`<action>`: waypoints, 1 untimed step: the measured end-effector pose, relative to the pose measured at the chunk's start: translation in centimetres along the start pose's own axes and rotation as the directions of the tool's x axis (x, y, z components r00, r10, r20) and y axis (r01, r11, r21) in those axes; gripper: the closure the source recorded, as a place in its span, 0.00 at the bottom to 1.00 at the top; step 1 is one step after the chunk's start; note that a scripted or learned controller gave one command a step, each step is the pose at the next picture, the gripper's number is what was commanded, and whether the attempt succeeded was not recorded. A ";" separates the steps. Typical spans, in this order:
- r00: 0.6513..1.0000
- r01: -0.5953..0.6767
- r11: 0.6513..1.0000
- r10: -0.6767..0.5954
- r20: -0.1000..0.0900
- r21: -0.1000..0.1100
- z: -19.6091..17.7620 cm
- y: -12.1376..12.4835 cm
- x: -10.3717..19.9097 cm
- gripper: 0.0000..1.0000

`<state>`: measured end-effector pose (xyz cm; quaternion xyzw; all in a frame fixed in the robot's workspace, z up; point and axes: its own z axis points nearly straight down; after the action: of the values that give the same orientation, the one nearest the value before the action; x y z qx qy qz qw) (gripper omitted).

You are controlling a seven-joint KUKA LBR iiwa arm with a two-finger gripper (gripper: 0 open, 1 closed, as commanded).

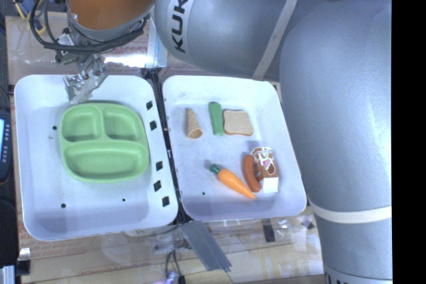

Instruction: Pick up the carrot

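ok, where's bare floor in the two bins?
Right bin: bare strip left of the carrot and below the cone. Crowded around sausage and carton. Left bin: bare below the green tray.

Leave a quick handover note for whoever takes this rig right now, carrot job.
Gripper: over the left bin's back edge, above the green plate, holding nothing visible; finger state unclear.
Carrot: lying in the right bin, near the front, beside the sausage and small carton.
Done: nothing, carrot not yet picked.
Left: move across to the right bin, grasp the carrot, lift.
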<state>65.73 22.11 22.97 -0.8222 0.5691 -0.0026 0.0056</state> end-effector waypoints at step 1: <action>0.855 -0.518 0.855 0.518 -0.008 -0.012 1.9 3.5 -0.9 1.00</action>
<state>62.19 21.77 20.99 -0.6387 0.7694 0.0009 -0.0009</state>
